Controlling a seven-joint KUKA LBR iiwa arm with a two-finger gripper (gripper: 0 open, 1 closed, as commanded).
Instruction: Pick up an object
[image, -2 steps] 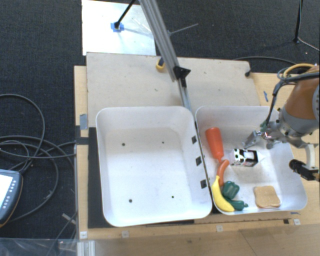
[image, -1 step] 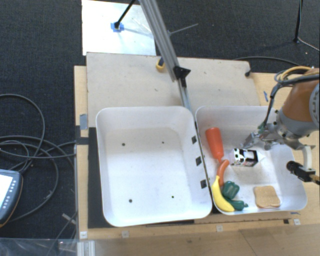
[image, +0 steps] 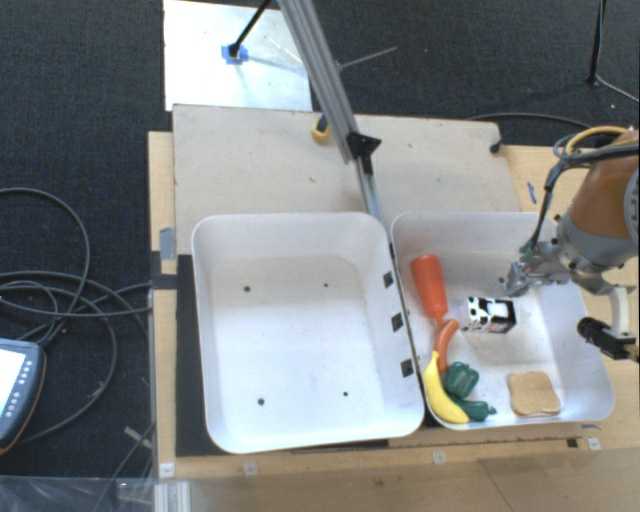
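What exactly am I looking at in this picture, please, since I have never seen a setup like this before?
This is a single camera fixed above a workbench, looking down at a slant. The grey machine with the orange band at the right is a robot arm, moved by a program. Its gripper hangs over the right bin, with nothing visible between its fingers.

Two shallow white bins sit side by side. The right one holds an orange carrot-like toy, a small black-and-white box, a yellow banana, a green toy and a tan slice like bread. The left bin lies beside it. The arm's job is to pick up one object.
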